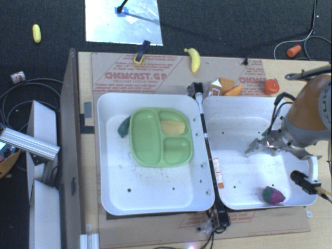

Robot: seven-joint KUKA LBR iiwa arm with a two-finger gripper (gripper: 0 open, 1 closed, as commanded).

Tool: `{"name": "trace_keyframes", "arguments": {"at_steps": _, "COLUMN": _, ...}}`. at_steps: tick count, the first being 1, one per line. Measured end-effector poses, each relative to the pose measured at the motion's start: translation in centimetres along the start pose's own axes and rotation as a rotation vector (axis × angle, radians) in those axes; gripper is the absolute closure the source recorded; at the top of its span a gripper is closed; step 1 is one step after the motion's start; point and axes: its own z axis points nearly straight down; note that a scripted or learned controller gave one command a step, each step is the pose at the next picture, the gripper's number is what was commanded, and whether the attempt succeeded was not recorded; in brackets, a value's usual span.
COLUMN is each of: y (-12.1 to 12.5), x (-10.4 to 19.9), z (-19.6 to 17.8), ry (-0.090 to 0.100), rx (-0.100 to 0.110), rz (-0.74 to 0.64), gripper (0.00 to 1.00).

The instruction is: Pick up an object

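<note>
One fixed overhead cam, slanted down, mid-range, both white bins (pixel 111 154) in frame.

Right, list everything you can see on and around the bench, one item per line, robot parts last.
bins: 2, white, side by side on the bench
divided plate: 1, green, in the left bin
yellow piece: 1, in the plate's upper right compartment
dark green object: 1, left bin, at the plate's left edge
berry-like toy: 1, magenta and green, right bin's near corner
banana: 1, yellow, on the board behind the bins
orange items: a few, behind the right bin
yellow object: 1, on the dark floor, far left
arm: 1, grey and orange, over the right bin
gripper: 1, low over the right bin's floor
</note>
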Motion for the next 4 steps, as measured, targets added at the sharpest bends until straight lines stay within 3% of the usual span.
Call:
{"name": "trace_keyframes", "arguments": {"at_steps": 1, "y": 0.3, "x": 0.4, "z": -1.5, "ry": 0.0, "rx": -0.006, "rz": -0.008, "gripper": 1.0}}
{"name": "trace_keyframes", "arguments": {"at_steps": 2, "y": 6.1, "x": 3.4, "z": -5.0, "ry": 0.0, "rx": -0.01, "rz": -0.015, "gripper": 1.0}}
{"name": "trace_keyframes", "arguments": {"at_steps": 3, "y": 3.0, "x": 4.1, "z": -23.0, "ry": -0.002, "rx": -0.02, "rz": -0.012, "gripper": 1.0}}
{"name": "trace_keyframes", "arguments": {"at_steps": 4, "y": -0.9, "x": 6.6, "z": -17.6, "ry": 0.003, "rx": 0.002, "rz": -0.008, "gripper": 1.0}}
